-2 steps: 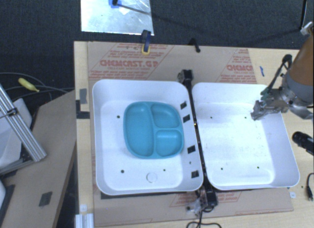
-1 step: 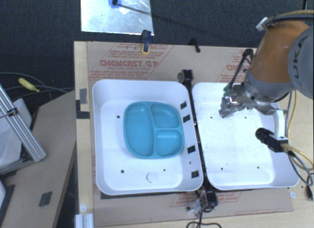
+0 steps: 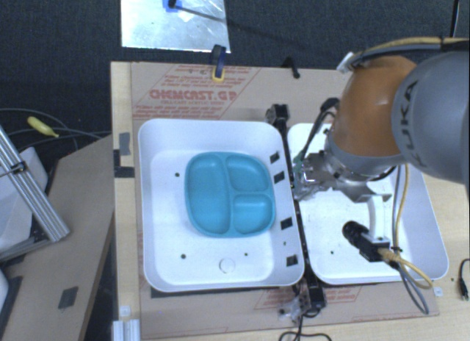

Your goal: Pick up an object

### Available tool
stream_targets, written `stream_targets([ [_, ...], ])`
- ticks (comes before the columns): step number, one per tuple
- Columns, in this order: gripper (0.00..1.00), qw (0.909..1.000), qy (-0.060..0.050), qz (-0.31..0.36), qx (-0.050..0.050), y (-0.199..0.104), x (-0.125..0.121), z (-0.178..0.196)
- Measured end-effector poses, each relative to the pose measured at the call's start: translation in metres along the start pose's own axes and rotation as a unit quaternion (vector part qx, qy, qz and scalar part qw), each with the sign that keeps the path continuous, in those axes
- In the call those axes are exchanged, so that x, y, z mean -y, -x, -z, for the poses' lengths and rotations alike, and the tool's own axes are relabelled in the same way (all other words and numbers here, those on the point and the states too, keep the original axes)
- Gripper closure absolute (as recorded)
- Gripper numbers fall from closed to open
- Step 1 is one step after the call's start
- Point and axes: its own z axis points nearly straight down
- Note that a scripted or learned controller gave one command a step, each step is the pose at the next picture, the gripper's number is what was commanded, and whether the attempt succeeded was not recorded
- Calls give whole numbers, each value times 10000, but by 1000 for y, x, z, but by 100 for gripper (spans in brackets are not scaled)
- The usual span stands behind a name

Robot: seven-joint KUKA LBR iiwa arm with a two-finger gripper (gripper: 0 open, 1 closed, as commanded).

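Blue divided plate [image 3: 226, 192] centred in left bin [image 3: 158, 148]; arm [image 3: 389, 112] over right bin [image 3: 426, 255], near dividing edge. Hand [image 3: 308, 173] state: cannot tell. Risk: descent strikes rim, misses plate.

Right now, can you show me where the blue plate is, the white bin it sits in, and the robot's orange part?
blue plate [image 3: 229, 194]: camera view, on its big left compartment.
left white bin [image 3: 165, 259]: camera view, on its bare floor.
orange band [image 3: 371, 108]: camera view, on its rounded top.

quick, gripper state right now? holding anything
gripper: cannot be told; it sits over the right bin by the divider, hidden under the arm's wrist, with no object seen in it.
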Motion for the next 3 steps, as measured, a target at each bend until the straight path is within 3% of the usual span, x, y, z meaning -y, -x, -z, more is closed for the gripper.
stream_targets([
  [1, 100, 10000, 84, 6, -13, -68, 27, 118],
  [2, 100, 10000, 64, -52, 14, -38, 28, 182],
  [3, 100, 10000, 45, -13, 2, -103, 28, 224],
])
